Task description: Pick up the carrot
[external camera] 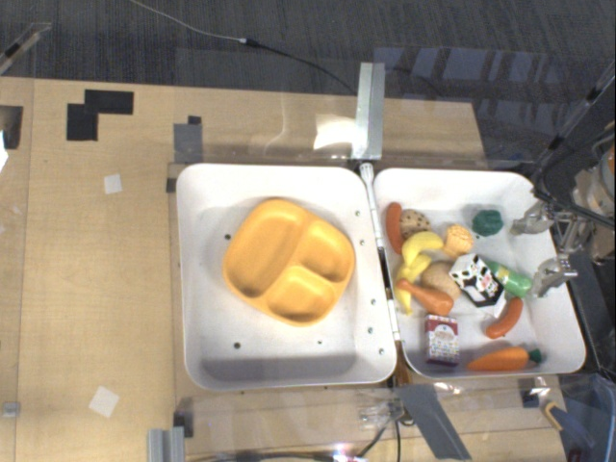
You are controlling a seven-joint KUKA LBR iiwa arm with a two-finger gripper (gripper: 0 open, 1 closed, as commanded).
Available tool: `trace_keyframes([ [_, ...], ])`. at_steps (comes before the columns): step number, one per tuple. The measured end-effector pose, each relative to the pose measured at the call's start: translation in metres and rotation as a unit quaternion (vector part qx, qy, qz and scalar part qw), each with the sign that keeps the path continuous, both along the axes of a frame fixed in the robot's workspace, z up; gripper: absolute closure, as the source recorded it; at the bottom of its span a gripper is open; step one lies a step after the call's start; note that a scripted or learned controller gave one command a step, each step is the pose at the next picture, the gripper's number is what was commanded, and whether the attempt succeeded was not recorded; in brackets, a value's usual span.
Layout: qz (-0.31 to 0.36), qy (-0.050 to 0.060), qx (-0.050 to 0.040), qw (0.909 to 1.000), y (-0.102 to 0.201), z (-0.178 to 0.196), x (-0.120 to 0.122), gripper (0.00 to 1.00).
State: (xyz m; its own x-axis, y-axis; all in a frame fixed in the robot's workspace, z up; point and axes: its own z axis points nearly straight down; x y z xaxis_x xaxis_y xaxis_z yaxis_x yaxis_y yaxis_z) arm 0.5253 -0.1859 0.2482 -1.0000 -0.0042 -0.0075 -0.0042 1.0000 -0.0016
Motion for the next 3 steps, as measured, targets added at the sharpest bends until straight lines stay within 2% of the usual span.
trace_keyframes([
  [1,-0.032,-0.005,-0.0006,0.9995,0.03,-0.158,-0.025,0.0],
  [2,-0.029,-0.009,-0.0011,0.9995,0.031,-0.146,-0.021,1.0],
  [3,-0.199,-0.001,0.0018,0.98,0.048,-0.076,-0.027,1.0],
])
